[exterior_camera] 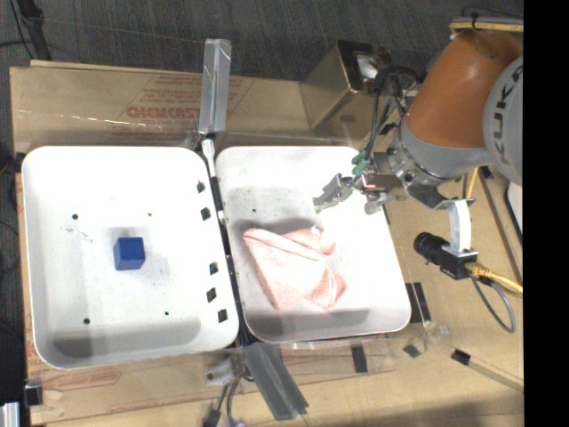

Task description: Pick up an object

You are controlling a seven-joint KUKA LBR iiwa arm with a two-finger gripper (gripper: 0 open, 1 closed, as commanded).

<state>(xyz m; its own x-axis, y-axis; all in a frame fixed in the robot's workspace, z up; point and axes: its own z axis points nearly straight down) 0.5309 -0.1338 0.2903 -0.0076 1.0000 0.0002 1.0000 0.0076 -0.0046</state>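
Observation:
A crumpled pink cloth (293, 265) lies in the right bin (391, 283), toward its front. A small blue cube (130, 253) sits in the middle of the left bin (53, 176). My gripper (349, 200) hangs over the back right part of the right bin, just above and to the right of the cloth's far edge. Its fingers stand open with nothing between them, and it is apart from the cloth.
A metal divider bar (215, 87) runs back between the two bins, with black clips along the shared rim. Flat cardboard (116, 96) lies behind the bins, and a tan box (333, 83) stands behind the right one.

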